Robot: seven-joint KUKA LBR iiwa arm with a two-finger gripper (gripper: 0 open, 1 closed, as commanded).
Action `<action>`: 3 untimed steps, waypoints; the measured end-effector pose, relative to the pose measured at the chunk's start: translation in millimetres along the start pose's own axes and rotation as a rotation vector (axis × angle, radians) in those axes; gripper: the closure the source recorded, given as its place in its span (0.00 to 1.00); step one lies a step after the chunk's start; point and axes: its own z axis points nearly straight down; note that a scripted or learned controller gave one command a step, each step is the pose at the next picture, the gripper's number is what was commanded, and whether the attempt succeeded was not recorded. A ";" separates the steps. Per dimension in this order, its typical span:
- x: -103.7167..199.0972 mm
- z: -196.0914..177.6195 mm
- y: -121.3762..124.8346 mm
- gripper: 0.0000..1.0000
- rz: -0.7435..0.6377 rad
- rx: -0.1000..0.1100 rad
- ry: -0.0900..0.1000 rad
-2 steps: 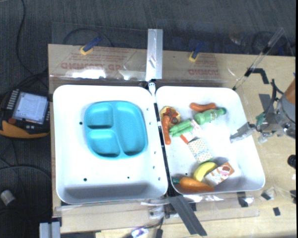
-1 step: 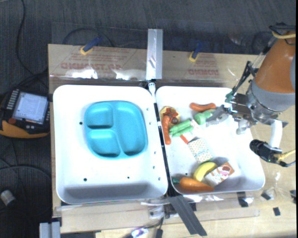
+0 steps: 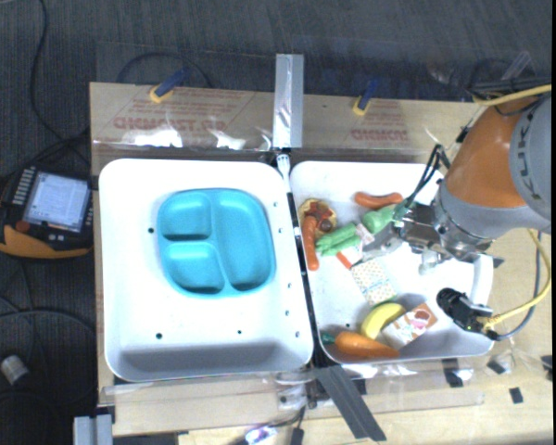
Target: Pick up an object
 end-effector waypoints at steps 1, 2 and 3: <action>38.1 6.7 8.4 0.00 0.030 0.000 0.001; 9.4 -54.4 18.9 0.00 -0.147 -0.002 0.000; 66.3 6.8 18.0 0.00 0.035 0.001 0.001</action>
